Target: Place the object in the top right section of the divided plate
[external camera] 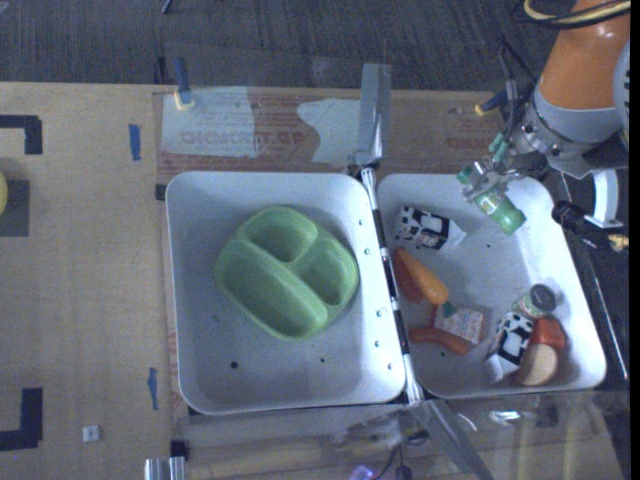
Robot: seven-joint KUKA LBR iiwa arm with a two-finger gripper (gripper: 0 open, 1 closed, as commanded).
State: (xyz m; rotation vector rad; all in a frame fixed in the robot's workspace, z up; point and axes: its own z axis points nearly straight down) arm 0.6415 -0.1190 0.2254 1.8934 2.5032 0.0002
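Camera view looks down on the bench (80,298), a pale wooden surface with blue tape marks and black corner marks. Two shallow white bins sit on it side by side: the left bin (200,368) and the right bin (570,298), their inner rims touching along the middle. The arm (590,58), grey with an orange band, comes in at the upper right.

Inside the left bin lies the green divided plate (287,270), turned at an angle, all its sections bare.

The pincer (492,186) hangs over the upper part of the right bin, and a small green bottle (500,211) sits between its fingers, pinched and tilted, above the bin floor.

Lower in the right bin lie loose things: a black-and-white carton (421,228) near the upper left corner, an orange carrot (421,279) just below it, a small packet (460,322) touching a red sausage-like piece (438,340), a second black-and-white carton (511,343), a small jar with a dark lid (539,298), and a peach-like fruit (540,360) in the lower right corner.
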